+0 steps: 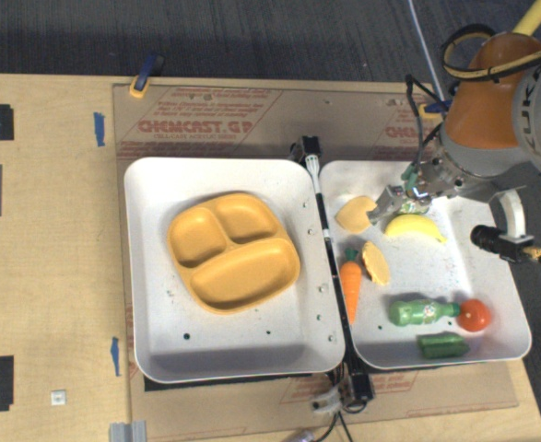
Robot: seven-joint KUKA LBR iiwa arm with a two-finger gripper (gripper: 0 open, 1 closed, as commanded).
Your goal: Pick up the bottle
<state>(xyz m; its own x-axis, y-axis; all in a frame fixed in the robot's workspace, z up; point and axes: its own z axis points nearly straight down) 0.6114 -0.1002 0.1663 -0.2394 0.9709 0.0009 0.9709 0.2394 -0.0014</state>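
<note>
A green bottle (pixel 421 313) lies on its side near the front of the right bin (pixel 505 274), cap pointing right toward a red tomato. My gripper (pixel 401 198) hangs over the back of the same bin, well behind the bottle, just above and left of a yellow banana (pixel 415 228). Nothing shows between its fingers, which look slightly parted.
The right bin also holds a tomato (pixel 474 316), a dark green block (pixel 441 344), a carrot (pixel 351 288), and two pale yellow food pieces (pixel 355 214) (pixel 376 262). A yellow divided plate (pixel 234 250) sits in the left bin (pixel 150 274).
</note>
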